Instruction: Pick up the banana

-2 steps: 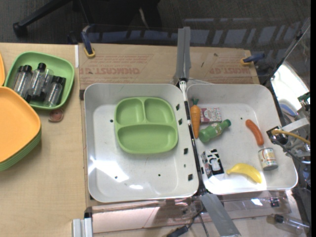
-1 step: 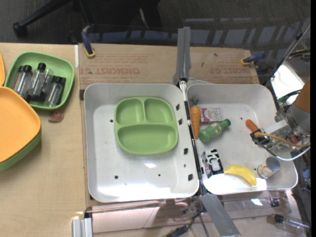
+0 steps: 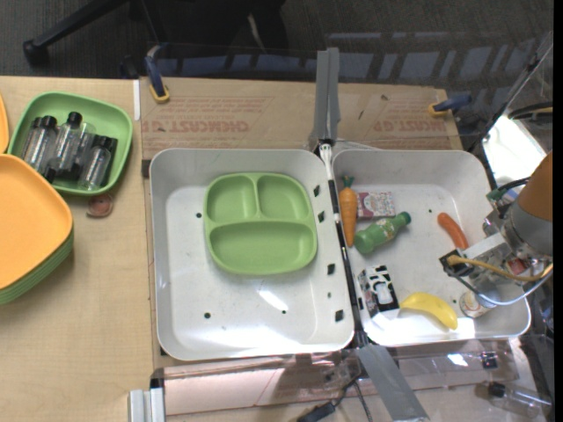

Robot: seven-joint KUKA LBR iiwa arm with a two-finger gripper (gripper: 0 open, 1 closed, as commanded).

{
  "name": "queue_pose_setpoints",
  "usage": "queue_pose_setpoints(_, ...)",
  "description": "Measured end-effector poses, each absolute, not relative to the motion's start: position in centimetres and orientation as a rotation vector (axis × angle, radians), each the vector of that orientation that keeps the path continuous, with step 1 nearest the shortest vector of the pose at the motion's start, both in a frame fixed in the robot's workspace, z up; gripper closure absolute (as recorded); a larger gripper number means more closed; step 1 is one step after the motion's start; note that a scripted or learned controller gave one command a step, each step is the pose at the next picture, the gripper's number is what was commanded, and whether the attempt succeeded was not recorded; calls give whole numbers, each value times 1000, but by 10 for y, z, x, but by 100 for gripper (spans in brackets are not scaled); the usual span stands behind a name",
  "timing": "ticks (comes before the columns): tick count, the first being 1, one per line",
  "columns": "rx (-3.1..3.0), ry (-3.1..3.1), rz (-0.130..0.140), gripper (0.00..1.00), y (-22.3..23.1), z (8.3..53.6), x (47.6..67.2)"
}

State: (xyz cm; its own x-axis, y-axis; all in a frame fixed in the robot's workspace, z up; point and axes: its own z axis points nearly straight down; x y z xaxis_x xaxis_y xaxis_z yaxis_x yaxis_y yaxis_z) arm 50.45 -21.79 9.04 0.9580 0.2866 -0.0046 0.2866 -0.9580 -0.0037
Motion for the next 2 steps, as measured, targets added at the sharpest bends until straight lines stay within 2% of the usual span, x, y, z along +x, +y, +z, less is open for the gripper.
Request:
queue_pose_setpoints(1, -3089, -514, 17, 100, -220, 89, 525)
queue_pose_setpoints(2, -3094, -534, 7, 100, -222, 105, 559)
